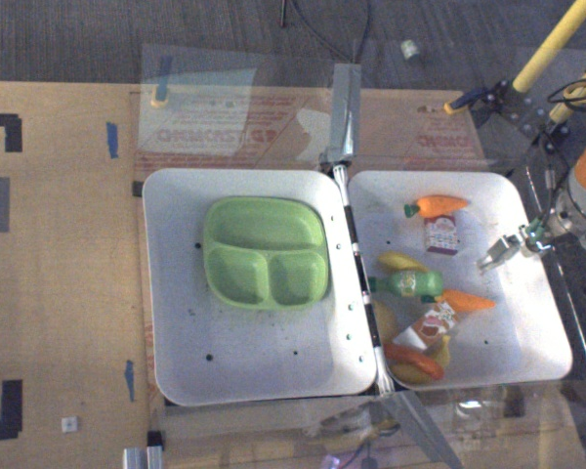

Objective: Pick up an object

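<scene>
The gripper (500, 252) stands over the right-hand shallow white bin (542, 355), near its right wall, on an arm reaching in from the right. Its metal fingers (492, 255) point toward the bin's middle and appear slightly apart; nothing shows between them. At this size the gap is hard to judge with confidence.

Candidate objects all lie to the left of the fingers, across bare bin floor. Nearest is a small orange plastic carrot (466, 302), below and just left of the fingertips, not touching them, its long axis running roughly left to right, tip toward the right wall. Up and to the left stands a small red-and-white carton (441, 234), with a second orange toy carrot (439, 204) just above it, also lying left to right. Farther left, near the divider, a green plastic bottle (407, 282) lies on its side beside a yellow toy piece (400, 261); a cluster of packets and toy food (422, 345) sits at the lower left corner.

Judgement: the lower carrot is the likeliest target. The move would call for a short shift downward in the view and to the left, with the fingers closing across the carrot's narrow width.

The left bin (176, 360) holds a green divided plastic tray (266, 252), well apart from the gripper.
</scene>
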